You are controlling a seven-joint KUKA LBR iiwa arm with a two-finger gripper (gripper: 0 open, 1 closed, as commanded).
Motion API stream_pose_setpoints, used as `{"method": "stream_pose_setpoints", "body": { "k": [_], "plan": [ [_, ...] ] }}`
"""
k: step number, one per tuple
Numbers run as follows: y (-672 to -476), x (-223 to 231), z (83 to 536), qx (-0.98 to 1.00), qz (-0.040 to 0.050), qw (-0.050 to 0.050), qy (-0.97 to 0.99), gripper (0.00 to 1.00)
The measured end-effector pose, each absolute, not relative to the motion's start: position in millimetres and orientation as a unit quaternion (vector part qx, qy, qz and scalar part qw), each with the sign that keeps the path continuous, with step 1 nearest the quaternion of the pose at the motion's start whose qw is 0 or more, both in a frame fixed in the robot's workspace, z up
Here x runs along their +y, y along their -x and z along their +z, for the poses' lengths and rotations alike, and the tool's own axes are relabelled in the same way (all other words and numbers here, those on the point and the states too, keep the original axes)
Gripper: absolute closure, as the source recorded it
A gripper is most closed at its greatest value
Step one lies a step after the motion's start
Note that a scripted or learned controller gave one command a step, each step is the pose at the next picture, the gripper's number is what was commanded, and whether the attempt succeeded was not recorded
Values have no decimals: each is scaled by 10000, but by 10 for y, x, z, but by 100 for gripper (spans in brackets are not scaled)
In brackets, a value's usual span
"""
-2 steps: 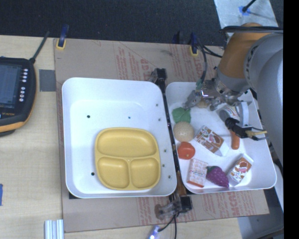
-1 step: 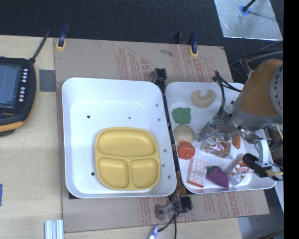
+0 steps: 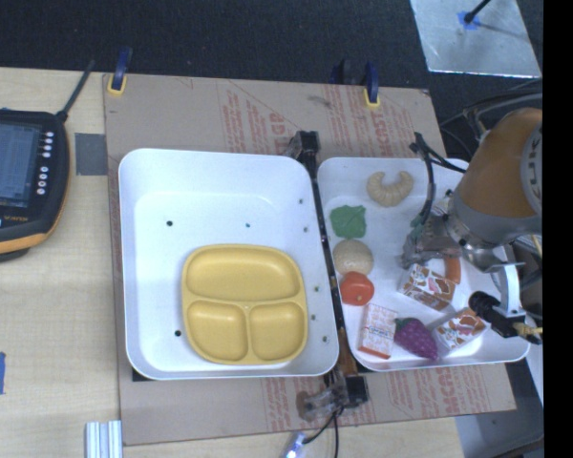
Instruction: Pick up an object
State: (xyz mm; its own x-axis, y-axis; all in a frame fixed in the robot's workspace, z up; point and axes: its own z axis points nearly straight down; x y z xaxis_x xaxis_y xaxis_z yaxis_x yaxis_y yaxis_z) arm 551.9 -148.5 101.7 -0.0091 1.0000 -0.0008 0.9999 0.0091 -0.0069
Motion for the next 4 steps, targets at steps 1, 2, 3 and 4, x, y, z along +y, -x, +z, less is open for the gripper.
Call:
{"method": "stream_pose_setpoints", "body": {
  "k": [1, 2, 3, 4],
  "plan": [
    [-5559, -1938, 1409, -7081, 10, 5, 7061, 100],
    [-5495, -2119, 1831, -7083, 9, 5, 7059, 100],
    [-5873, -2019, 2371, -7084, 5, 5, 7058, 100],
    [-6433, -1806, 2363, -7086, 7, 6, 7056, 100]
  ]
}}
